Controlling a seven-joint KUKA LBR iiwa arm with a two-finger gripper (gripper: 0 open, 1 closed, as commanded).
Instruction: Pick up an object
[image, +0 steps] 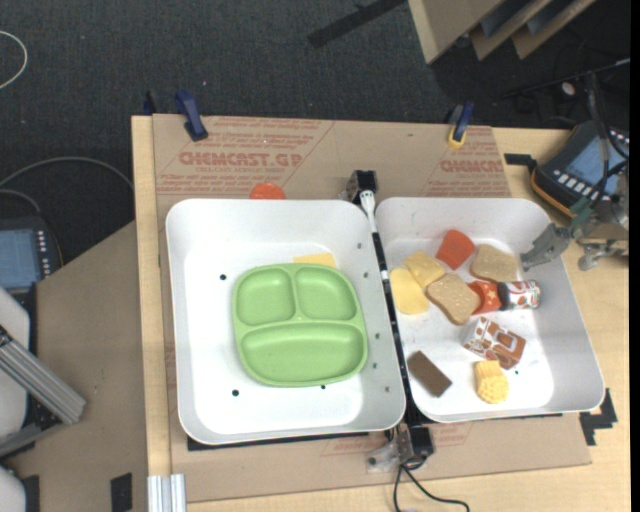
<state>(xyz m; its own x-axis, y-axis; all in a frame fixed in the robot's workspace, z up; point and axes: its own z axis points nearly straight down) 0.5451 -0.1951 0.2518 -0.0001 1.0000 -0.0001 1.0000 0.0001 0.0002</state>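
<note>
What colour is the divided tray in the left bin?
Light green; the divided tray shows plainly in the camera view, lying in the left bin.

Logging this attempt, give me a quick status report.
Gripper at right bin's far right edge, nothing seen between fingers. Toy food piled in right bin, untouched. Green tray in left bin.

The grey two-finger gripper (545, 245) is at the right edge of the right white shallow bin (570, 390). Just beside its tip, to the left, lies a tan bread slice (495, 264), and further left a red wedge-shaped block (456, 248). Below the gripper is a small red and white can (519, 294). Far to the left, in the left white bin (200, 350), sits a green plastic tray with three compartments (298, 324).
</note>
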